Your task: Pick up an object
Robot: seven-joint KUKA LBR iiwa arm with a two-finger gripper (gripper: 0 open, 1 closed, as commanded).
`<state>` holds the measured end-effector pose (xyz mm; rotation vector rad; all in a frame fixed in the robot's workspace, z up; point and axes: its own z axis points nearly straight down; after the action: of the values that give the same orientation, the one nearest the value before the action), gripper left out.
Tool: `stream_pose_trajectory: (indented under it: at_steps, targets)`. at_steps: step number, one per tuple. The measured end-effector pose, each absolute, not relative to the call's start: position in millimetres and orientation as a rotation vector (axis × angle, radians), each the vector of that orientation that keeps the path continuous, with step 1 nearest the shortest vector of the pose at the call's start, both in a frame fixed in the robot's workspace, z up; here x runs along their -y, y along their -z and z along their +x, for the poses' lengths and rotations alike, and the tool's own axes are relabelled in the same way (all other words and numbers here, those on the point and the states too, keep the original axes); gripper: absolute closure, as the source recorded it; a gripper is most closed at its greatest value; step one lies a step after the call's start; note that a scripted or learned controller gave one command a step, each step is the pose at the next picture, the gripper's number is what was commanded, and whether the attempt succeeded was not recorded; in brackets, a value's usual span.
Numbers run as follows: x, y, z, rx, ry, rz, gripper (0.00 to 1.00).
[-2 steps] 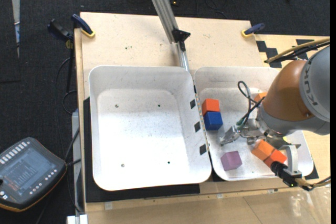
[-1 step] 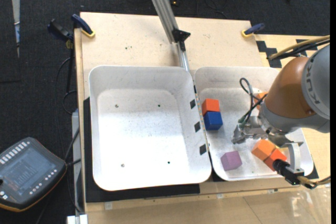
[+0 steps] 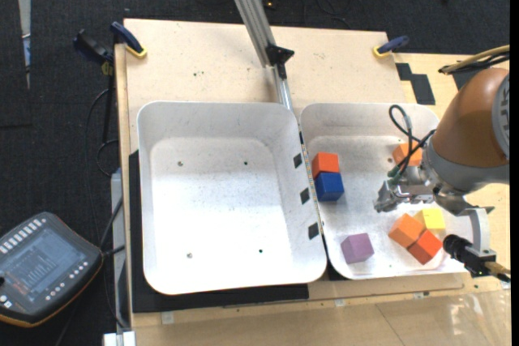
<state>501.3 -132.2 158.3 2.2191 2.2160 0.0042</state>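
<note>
Gripper (image 3: 391, 197) hangs low in right bin (image 3: 357, 121), among blocks; reach step under way, nothing seen between jaws, their state cannot be told. Likely next: descend squarely onto one block, close, lift. Nearest candidates: orange block (image 3: 414, 238) and yellow block (image 3: 433, 218), touching, near bin's right corner. Both small, matte, flat-faced cubes.

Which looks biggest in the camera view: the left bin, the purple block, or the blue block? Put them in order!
1. The left bin looks biggest by far.
2. and 3. The purple block and the blue block look about the same size, so I can't rank those two. An orange block touches the blue block's far side.
</note>
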Motion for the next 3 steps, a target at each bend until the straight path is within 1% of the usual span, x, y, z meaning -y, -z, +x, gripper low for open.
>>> stream_pose_trajectory:
  at_steps: [1,2,3]
  targets:
    - [133.7,-201.0,504.5,-2.220,-0.005,2.214,1.00]
    - [133.8,-224.4,506.2,-2.221,-0.004,2.215,1.00]
    - [78.2,-217.7,530.2,-2.230,-0.003,2.212,1.00]
